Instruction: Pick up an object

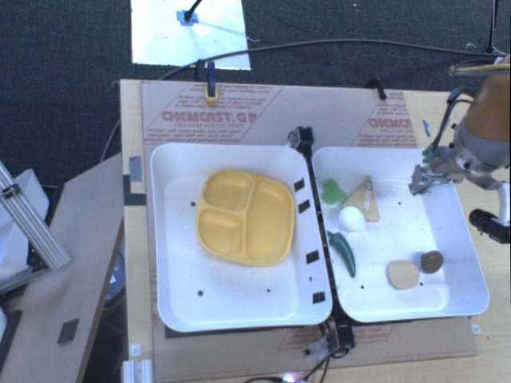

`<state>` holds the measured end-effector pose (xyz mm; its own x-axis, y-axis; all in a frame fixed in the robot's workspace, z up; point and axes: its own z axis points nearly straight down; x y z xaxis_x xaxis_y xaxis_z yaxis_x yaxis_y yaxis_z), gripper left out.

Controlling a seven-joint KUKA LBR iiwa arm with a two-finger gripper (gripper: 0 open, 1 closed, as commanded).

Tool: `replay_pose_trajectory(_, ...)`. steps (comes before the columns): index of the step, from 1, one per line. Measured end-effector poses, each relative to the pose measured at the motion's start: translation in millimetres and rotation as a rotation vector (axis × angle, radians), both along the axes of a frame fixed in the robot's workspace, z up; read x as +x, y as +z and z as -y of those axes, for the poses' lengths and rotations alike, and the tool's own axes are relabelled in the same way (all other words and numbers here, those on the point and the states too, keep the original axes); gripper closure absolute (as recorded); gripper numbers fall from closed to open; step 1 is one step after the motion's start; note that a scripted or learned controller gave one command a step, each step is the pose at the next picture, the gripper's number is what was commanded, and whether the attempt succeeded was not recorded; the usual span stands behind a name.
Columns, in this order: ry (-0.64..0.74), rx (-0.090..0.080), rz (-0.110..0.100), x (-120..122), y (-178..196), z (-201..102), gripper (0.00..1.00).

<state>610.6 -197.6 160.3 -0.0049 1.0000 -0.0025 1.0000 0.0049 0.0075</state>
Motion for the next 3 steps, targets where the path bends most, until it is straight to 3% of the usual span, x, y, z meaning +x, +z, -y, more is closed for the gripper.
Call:
replay_pose_trajectory(1, 0.001, 0.0, 0.0, 2, 55, 0, 1.0)
replay_pose_trajectory(2, 0.004, 0.003, -0.006, 2, 49, -51, 1.0)
replay_pose_trajectory(3, 0.004, 0.004, -0.007, -15, 51, -104, 1.0)
